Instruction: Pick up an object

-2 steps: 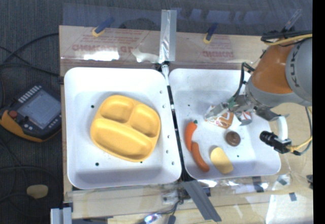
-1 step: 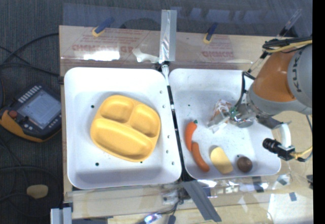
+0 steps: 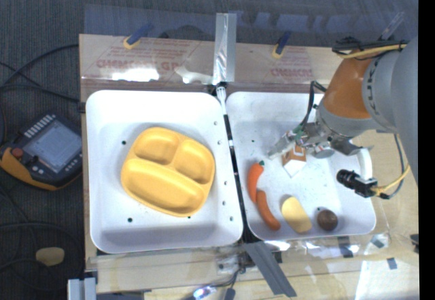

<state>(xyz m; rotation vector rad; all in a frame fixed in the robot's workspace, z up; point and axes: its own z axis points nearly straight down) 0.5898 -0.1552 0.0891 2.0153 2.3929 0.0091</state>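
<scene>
Hand (image 3: 299,144) sits low in the right bin (image 3: 353,227), right over a small orange-and-white object (image 3: 294,159); can't tell if it's gripping. Carrot (image 3: 261,194) lies around 7 o'clock from it, long axis roughly 12-to-5.

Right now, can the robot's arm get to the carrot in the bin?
Probably yes. The carrot lies in the open on the right bin's floor, near its left wall, with nothing on top. The gripper hovers just up and right of it, above a small orange and white object.
</scene>
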